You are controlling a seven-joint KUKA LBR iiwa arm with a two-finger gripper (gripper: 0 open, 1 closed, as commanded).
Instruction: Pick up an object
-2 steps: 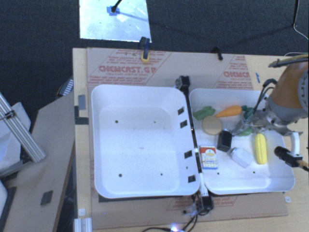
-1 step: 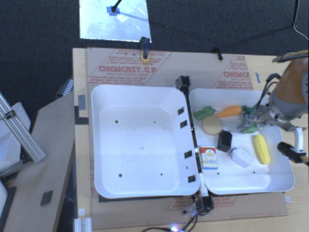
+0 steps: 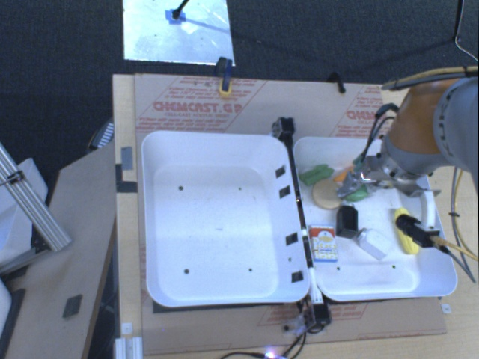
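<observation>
Gripper (image 3: pixel 358 184) low in the right bin (image 3: pixel 430 279), over a round tan disc (image 3: pixel 326 194) near the bin's inner wall; whether it grips anything cannot be told. Green piece (image 3: pixel 316 174) just beyond the disc, long axis slanting toward the bin's far corner. Open floor lies toward the bin's near edge, past the small box (image 3: pixel 322 243) and yellow tool (image 3: pixel 408 230).

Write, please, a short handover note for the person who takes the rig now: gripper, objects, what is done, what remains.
Gripper: low in the right bin, over the tan disc and a green item; grasp unclear.
Other things in the right bin: green piece, black block, small card box, grey block, yellow tool.
Done: nothing visibly lifted.
Left: pick one object.
</observation>
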